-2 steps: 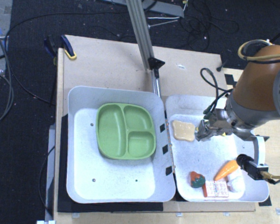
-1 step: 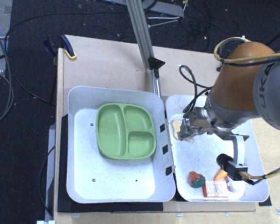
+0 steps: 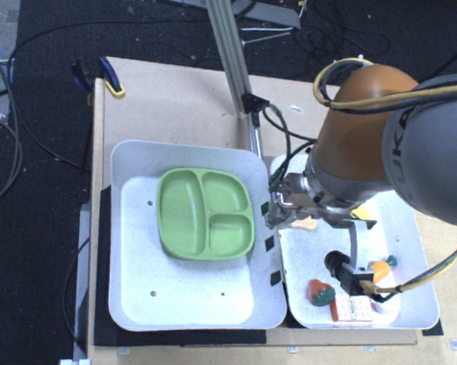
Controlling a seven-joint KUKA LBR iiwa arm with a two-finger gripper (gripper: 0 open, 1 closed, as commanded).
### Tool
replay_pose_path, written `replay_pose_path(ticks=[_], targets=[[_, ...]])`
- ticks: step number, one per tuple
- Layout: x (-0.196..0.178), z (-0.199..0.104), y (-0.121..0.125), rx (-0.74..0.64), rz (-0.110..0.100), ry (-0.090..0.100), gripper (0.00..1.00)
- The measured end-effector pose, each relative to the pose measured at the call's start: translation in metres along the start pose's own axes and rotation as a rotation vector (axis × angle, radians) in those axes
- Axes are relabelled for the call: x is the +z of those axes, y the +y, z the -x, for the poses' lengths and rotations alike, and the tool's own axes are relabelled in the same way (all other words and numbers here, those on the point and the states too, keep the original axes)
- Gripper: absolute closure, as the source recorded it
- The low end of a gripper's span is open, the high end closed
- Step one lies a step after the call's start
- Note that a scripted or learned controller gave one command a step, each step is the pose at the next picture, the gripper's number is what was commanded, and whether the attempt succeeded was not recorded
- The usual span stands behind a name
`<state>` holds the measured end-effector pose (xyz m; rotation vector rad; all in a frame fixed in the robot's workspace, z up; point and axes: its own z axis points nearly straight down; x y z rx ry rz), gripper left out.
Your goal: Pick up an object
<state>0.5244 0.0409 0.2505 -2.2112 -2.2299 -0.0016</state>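
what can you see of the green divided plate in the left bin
The green divided plate is a rounded-square dish that looks like matte plastic, with raised ridges splitting it into three compartments: one long section on its left and two smaller ones on its right. All three look empty. It lies flat and upright on the floor of the left white bin, toward the bin's upper right, turned slightly askew. Only the bin touches it.

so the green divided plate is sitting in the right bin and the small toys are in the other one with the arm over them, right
Not quite. The camera view shows the green divided plate in the left bin, not the right one. The rest stands: the small toys lie in the other bin, with the arm over them.
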Motion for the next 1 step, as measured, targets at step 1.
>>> replay_pose_path(ticks=[1], targets=[[0.0193, -0.052, -0.0037, 0.001, -0.003, -0.001, 1.0]])
